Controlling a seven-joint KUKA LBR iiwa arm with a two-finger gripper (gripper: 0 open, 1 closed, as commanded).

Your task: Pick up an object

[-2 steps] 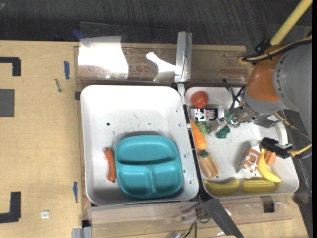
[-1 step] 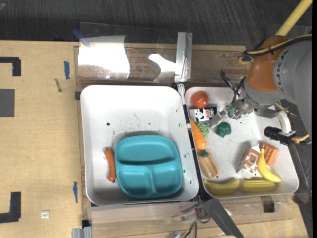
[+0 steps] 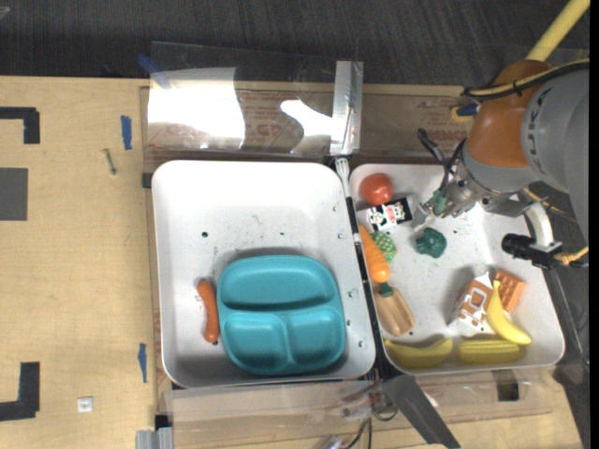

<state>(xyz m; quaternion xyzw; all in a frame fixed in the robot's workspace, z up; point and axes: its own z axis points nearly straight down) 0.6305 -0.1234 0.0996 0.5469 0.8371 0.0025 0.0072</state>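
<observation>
2 bins (image 3: 168,251) sit adjacent; the gripper (image 3: 444,204) hangs low in the right one, likely lining up on the green toy (image 3: 430,243) just beside it; jaw state I cannot tell

One camera looks down from above the bench (image 3: 65,251) at a slant, far enough back to take in both white bins whole: the left bin (image 3: 178,195) near the middle of the view, the right bin (image 3: 543,340) toward the right edge. Dark floor (image 3: 281,7) runs along the top, and the arm (image 3: 524,129) enters from the right
</observation>
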